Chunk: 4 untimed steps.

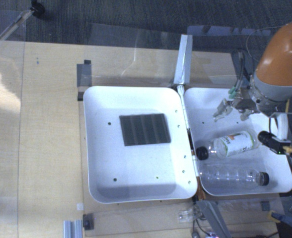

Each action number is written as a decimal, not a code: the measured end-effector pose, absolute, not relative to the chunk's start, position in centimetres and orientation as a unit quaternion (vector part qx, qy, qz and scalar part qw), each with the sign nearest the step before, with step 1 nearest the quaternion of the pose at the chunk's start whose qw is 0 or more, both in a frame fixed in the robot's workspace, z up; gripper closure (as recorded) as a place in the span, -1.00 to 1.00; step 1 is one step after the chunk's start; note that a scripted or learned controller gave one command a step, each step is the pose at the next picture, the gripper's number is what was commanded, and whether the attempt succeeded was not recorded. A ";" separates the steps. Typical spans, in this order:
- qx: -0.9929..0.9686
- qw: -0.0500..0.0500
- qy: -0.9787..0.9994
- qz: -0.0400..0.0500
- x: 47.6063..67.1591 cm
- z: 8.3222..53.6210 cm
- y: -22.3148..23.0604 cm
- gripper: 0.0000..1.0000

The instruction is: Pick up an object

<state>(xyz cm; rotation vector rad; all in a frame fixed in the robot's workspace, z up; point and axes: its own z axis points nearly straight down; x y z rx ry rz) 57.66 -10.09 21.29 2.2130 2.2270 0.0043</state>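
Jaws (234,106) spread open, gripping nothing — above right bin (205,100), two bottles lying there — labelled bottle (230,145), clear bottle (235,176).

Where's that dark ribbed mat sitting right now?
The dark ribbed mat lies flat near the middle of the left bin, away from the bottles in the right bin.

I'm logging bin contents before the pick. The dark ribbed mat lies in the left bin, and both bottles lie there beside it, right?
Not quite. The mat does lie in the left bin, but the two bottles, the labelled one and the clear one, lie in the right bin, as the camera view shows. The tool hangs over that bin.
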 end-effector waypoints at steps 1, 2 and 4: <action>0.676 0.001 0.737 0.001 57.0 11.5 -16.8 -1.00; 0.641 0.006 0.767 0.004 55.4 9.0 -12.5 -1.00; 0.607 0.006 0.795 0.003 55.2 9.0 -14.1 -1.00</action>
